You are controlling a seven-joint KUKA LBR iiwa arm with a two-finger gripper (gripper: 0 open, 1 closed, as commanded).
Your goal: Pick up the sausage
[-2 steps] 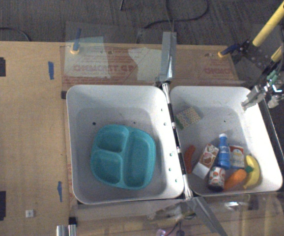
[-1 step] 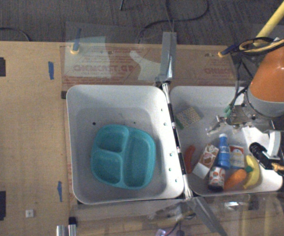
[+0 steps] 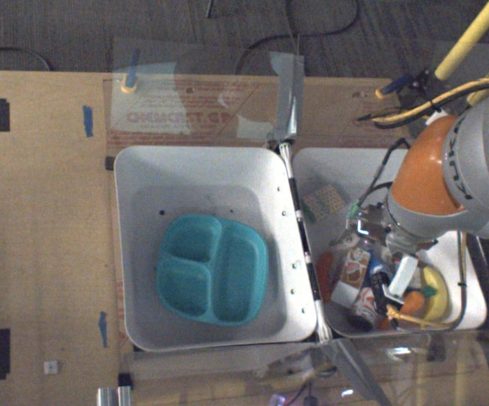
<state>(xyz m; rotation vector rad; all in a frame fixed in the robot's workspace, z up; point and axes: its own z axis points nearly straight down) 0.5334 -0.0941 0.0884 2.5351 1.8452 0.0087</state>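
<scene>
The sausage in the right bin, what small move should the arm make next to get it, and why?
Probably shift the gripper toward the bin's left wall, then descend: the reddish sausage lies there, left of the gripper, which hangs over the cluttered packets and banana.

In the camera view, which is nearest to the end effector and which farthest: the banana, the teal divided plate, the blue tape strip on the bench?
From the end effector:
1. Banana, right bin, just beside it.
2. Teal divided plate, left bin.
3. Blue tape strip, bench, far upper left.
</scene>
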